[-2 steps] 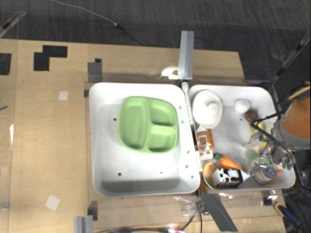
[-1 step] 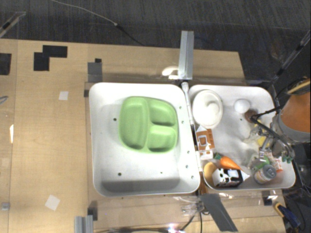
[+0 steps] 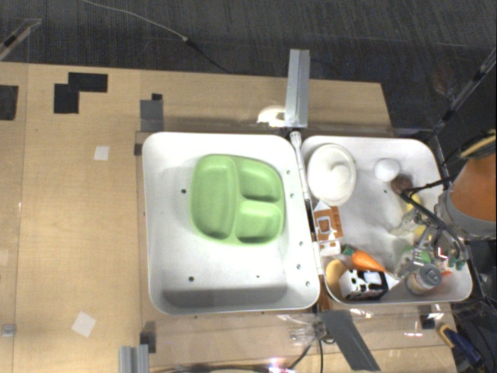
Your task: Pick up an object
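The right bin (image 3: 365, 212) holds several small objects: a white bowl (image 3: 331, 172), a white ball (image 3: 386, 169), a brown lump (image 3: 401, 183), an orange carrot (image 3: 363, 259), a black-and-white toy (image 3: 365, 284) and an orange-and-white card (image 3: 327, 225). My gripper (image 3: 429, 264) is low in the bin's near right corner, among wires and clutter. A round tan piece (image 3: 422, 280) lies right under it. Whether anything sits between the fingers is hidden by the wrist.
The left bin (image 3: 155, 231) carries a green divided plate (image 3: 235, 198). A metal post (image 3: 298, 88) rises at the back between the two bins. The arm's orange band (image 3: 474, 191) hangs over the right bin's right edge.
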{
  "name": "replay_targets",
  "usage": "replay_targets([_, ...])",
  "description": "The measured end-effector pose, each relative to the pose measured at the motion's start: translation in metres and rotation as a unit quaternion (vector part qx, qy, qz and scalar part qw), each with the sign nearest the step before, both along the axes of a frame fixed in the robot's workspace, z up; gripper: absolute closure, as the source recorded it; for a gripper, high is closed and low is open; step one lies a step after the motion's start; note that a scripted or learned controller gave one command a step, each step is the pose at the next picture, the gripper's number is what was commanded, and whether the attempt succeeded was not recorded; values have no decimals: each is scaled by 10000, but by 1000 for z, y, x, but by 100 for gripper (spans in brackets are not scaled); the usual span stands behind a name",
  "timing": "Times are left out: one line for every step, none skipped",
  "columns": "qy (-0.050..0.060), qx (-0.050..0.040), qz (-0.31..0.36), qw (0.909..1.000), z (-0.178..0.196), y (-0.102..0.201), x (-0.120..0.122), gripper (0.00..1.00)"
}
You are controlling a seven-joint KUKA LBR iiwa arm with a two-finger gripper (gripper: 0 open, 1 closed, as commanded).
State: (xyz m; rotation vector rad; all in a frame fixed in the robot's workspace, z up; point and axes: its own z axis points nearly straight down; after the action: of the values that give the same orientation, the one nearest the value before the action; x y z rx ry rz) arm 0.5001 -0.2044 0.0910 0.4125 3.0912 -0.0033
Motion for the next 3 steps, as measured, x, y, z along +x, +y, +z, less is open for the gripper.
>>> replay_targets([23, -12, 158, 9999, 0, -3, 24, 0])
replay_targets([7, -14, 318, 9995, 0, -2, 7, 0])
replay_targets([23, -21, 677, 9977, 0, -2, 42, 0])
